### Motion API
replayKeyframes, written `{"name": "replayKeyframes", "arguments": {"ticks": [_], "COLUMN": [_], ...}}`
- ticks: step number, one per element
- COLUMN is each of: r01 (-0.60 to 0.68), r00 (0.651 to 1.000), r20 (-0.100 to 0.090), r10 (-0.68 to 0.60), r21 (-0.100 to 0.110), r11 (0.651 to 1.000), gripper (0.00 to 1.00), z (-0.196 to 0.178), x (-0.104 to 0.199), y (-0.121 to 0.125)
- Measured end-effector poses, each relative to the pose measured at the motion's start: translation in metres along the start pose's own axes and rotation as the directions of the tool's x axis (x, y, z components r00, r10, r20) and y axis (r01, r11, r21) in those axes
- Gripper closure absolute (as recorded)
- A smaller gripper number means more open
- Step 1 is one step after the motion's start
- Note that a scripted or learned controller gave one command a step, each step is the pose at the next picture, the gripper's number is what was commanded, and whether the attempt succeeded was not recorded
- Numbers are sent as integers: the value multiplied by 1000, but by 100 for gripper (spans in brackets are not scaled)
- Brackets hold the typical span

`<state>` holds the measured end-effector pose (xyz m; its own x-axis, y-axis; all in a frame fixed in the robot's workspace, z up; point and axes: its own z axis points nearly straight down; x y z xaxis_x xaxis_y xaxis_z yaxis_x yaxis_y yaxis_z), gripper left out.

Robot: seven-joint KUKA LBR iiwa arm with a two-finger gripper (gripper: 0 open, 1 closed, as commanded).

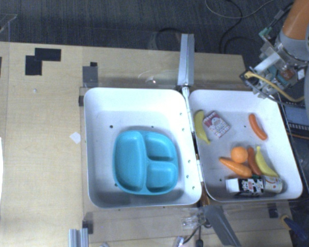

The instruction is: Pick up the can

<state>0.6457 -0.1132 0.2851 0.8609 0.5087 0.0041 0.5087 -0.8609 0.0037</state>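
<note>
Camera view, can not yet approached.

Can (pixel 254 185) lying on its side along near wall of right bin (pixel 237 103), dark label mid-body, pale ends. Just behind it: yellow banana (pixel 265 163), carrot (pixel 235 166), orange (pixel 239 154), red-brown item standing between orange and banana. Elsewhere in right bin: second banana (pixel 199 127) against left wall, small red-and-white packet (pixel 216 125), sausage (pixel 257 126). Left bin (pixel 95 138) carrying blue divided tray (pixel 145 161). Arm (pixel 301 19) up at far right corner, pincer (pixel 262 78) over bin's back rim, well apart from can. Pincer opening: cannot tell, tangled with yellow cabling; nothing seen held or touched. Step judged: pre-approach. Next move calls for travel toward near wall, descent across can's short axis, clear of banana and carrot crowding its far side.
</note>
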Motion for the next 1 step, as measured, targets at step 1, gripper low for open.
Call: {"name": "replayKeyframes", "arguments": {"ticks": [1], "r01": [12], "r00": [1000], "r20": [-2], "r10": [-12], "r21": [-3], "r11": [1000], "gripper": [100], "z": [-11], "x": [3], "y": [-1]}}
